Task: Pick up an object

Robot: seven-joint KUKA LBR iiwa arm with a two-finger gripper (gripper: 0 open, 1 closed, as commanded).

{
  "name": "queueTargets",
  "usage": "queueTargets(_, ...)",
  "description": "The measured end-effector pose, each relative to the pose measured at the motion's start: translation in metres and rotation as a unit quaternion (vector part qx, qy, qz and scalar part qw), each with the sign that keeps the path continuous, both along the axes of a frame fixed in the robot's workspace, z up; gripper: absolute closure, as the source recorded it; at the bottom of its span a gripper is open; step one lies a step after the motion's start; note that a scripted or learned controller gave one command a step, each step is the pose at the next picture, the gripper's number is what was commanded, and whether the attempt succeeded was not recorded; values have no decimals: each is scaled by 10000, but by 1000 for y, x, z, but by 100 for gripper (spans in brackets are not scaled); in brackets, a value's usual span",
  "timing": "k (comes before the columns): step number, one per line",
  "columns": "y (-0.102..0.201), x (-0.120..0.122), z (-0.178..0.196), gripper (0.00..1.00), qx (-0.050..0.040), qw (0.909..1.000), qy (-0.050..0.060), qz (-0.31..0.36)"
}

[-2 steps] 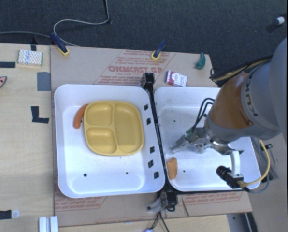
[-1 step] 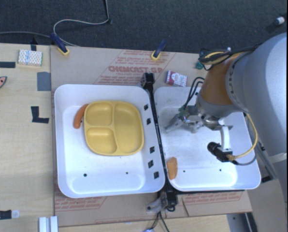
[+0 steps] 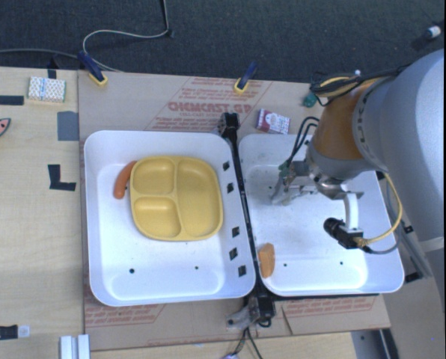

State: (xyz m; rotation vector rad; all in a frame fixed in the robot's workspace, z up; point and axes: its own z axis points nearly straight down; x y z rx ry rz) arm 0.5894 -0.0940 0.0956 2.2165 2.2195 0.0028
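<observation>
Two shallow white bins, a left bin (image 3: 103, 275) and a right bin (image 3: 320, 275), side by side; one yellow divided plate (image 3: 176, 197) with three compartments in the left bin; two orange sausage-like pieces, one (image 3: 121, 180) touching the plate's left edge, one (image 3: 266, 259) in the right bin's near-left corner; two yellow-and-blue clamps (image 3: 92, 67) (image 3: 245, 78) at the board's far edge; one small red-and-white packet (image 3: 272, 121); one arm (image 3: 388, 126).

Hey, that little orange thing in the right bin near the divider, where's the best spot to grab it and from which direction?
Grip the orange piece across its narrow middle, coming straight down from above. It lies flat on the right bin's floor, longer up-down in the view, so the fingers should close left to right. It sits tight against the bin's left wall, leaving little room for the finger on that side, so this grasp looks tricky.
</observation>
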Motion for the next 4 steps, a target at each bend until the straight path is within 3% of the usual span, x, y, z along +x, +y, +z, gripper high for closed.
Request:
queueTargets(1,0,0,0,0,0,10000,0,0)
queueTargets(2,1,0,9,100,7,10000,8,3)
queueTargets(3,1,0,9,0,7,10000,8,3)
queueTargets(4,-10,48,-10,0,12,10000,16,6)
